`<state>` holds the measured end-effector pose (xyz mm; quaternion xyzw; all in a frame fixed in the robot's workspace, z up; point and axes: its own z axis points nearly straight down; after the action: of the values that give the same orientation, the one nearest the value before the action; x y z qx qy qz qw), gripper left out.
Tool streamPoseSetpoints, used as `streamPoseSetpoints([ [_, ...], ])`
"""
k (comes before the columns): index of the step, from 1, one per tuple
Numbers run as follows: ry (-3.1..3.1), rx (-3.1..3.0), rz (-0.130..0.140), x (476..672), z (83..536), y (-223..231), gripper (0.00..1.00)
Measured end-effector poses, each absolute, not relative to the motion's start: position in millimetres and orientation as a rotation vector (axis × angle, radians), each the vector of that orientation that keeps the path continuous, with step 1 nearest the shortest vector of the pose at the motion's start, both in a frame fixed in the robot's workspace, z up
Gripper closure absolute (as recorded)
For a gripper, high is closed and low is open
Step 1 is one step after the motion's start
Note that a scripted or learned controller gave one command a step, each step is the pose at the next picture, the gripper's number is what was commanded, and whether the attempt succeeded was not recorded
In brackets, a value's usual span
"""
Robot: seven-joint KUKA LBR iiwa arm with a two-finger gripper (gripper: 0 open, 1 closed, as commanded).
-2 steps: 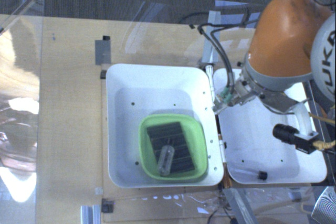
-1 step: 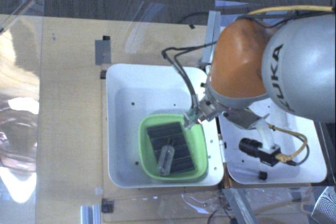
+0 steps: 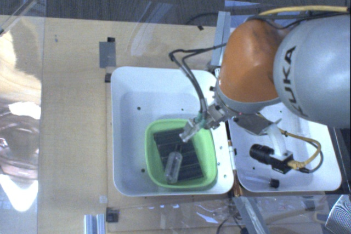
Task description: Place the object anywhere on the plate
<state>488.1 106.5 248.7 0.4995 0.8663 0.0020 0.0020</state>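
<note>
Object (image 3: 173, 166), a small clear tube-like piece, lies on the green plate (image 3: 155, 134) low in the frame's centre. It looks light, stiff and slick; grasp across its middle. Gripper (image 3: 189, 133) hovers above; its state I cannot tell.

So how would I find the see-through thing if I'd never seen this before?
Look at the left white bin. In its lower half sits a bright green square plate with a dark ribbed middle. The see-through object lies on that dark part, a small clear tube, pale against the black.
</note>
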Motion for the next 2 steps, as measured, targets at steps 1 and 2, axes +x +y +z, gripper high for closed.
streamPoseSetpoints([
  [1, 2.676, 1.631, 0.009, 495.1, 277, 32, 0.00],
  [2, 2.676, 1.619, 0.015, 497.2, 288, 33, 1.00],
])
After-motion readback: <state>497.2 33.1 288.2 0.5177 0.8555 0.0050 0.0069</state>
